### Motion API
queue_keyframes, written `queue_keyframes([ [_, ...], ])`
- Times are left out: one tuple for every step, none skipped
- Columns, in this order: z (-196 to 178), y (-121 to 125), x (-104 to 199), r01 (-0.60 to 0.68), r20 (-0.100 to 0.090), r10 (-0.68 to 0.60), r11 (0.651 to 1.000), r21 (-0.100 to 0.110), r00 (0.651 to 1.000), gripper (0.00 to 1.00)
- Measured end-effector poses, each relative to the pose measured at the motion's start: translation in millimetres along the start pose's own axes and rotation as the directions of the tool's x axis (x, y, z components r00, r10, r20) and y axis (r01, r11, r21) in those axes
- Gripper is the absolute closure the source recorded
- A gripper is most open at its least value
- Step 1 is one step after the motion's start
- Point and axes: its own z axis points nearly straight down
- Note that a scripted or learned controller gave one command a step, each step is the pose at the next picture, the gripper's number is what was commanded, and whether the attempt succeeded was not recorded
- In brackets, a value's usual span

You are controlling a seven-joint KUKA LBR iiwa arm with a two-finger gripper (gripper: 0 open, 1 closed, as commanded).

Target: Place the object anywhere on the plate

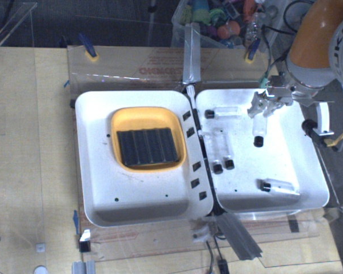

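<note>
A yellow plate [121, 123] lies in the left bin [94, 170], and a black ribbed slab [147, 146] rests on it. My gripper [262, 108] hangs over the back of the right bin [308, 176]. A clear tube with a black cap [258, 135] hangs upright from its fingers, cap end down, with the fingers shut on the tube's upper end. The plate is well to the left of the gripper, across the divider between the bins.
More clear tubes with black caps lie in the right bin: one at the back left [222, 113], two near the divider [220, 153], one at the front [277, 186]. A clear box of coloured toys [223, 10] stands behind the bins.
</note>
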Motion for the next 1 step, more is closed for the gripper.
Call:
queue_keyframes([
  [19.5,-25.3,3.5,0.203,-0.001,-0.203,0.979,0.004,0.979,1.00],
])
